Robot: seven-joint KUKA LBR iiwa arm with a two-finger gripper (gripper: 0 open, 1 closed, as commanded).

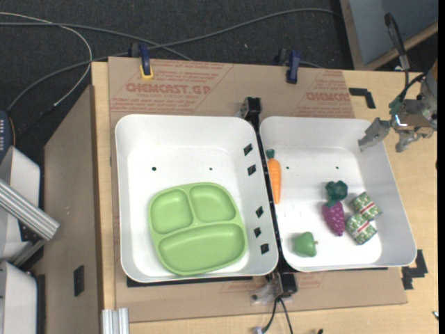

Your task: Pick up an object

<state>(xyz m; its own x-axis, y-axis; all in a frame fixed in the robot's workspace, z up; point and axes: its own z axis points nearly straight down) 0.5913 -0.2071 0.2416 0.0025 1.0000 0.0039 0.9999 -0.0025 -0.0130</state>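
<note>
The right bin (389,186) held a toy carrot (275,179) by its left wall, purple grapes (334,217) under a dark green piece (337,190), two wrapped packets (362,218) and a green pepper (304,243). The gripper (389,136) hovered at that bin's upper right corner, fingers spread apart, gripping nothing. A green divided plate (198,227) lay in the left bin (132,158) on the counter (76,186).

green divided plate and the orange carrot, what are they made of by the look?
The green three-compartment divided plate looks like moulded plastic with a matte to satin finish: uniform colour, soft rounded ridges, only faint sheen. The small orange toy carrot with its green top is probably plastic or rubbery toy material, given its flat, even colour; it is too small to tell which.
</note>
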